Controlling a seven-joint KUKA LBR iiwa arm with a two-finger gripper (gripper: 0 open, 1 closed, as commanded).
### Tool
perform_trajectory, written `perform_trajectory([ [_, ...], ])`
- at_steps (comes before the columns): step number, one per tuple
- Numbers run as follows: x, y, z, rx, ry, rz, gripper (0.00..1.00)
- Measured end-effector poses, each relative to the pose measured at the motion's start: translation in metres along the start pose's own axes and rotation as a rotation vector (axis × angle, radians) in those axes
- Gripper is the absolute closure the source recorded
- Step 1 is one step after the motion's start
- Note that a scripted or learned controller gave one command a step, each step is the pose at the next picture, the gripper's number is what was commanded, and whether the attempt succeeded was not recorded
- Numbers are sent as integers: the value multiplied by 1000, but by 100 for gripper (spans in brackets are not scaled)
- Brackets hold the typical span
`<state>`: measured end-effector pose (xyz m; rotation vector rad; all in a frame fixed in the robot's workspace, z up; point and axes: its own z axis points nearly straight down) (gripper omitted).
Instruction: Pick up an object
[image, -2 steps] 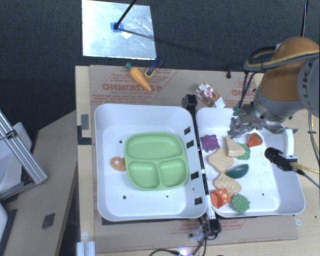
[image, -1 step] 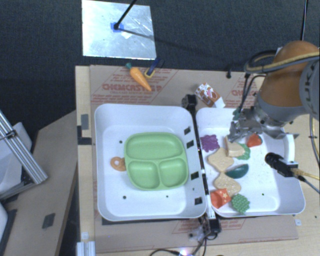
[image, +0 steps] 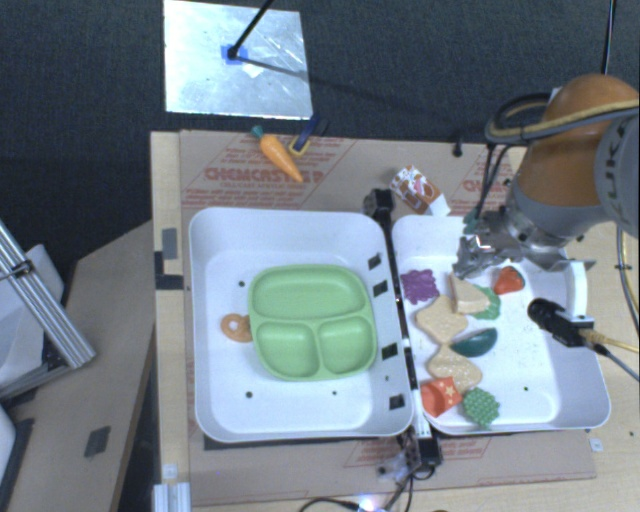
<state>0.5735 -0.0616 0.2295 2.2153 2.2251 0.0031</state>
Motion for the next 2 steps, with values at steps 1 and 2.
perform_trajectory([
  [1,-10,-1,-4,1,0,3,100],
  [2,-15,-4,-1,1,0,3,100],
])
